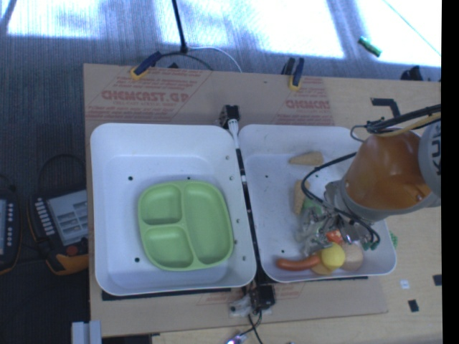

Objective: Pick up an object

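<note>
Two white bins (172,138), one green plate (186,224)

Both bins (115,192) are white. The divided plate (186,224) is light green. The arm's wrist band (387,169) is orange. The bench board (237,92) is tan with red lettering.

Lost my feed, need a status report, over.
End effector low in right bin, over the toy food pile. Grasp unconfirmed. Green plate in left bin.
</note>
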`<state>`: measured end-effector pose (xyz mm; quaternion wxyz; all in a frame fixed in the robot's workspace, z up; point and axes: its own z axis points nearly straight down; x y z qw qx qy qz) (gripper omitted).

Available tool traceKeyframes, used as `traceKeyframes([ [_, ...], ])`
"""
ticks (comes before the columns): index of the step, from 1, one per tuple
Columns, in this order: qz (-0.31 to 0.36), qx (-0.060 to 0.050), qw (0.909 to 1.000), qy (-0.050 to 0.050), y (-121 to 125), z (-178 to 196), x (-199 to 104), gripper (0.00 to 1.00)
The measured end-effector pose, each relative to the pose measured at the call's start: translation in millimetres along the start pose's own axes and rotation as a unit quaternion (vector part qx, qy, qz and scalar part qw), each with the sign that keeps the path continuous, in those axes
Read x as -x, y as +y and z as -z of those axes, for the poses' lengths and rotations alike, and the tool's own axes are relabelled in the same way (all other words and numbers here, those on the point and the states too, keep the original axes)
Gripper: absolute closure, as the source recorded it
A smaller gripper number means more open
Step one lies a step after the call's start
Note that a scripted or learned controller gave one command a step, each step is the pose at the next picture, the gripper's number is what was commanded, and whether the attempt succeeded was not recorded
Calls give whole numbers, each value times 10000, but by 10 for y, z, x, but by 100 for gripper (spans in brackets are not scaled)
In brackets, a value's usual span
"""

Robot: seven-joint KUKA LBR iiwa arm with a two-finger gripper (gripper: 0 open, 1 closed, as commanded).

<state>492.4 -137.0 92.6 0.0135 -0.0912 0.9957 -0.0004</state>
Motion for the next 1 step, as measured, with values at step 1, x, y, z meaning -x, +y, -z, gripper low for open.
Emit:
traceKeyframes([
  [1, -5, -25, 10000, -19, -23, -10, -2, 0],
])
